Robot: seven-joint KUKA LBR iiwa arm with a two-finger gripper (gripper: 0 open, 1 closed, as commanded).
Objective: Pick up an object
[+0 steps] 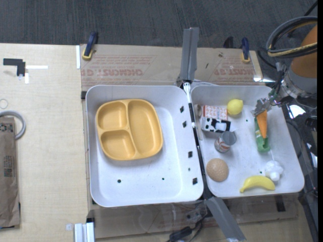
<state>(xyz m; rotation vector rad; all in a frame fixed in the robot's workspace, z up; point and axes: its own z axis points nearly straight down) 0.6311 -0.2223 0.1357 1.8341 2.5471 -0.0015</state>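
A grey robot arm with an orange band reaches in from the right edge, black cables looping above it. Its hand [263, 107] hangs low at the upper right, pointing down and to the left.

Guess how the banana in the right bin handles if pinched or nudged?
The banana looks like smooth, glossy plastic, so probably light and a bit slippery. Its curve suggests it would spin or rock rather than roll. It lies near the right bin's front wall, which may crowd a grasp.

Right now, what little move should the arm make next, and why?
Probably a short drop straight down: the gripper sits right at the orange top end of the carrot in the right bin, and nothing shows between its fingers yet.
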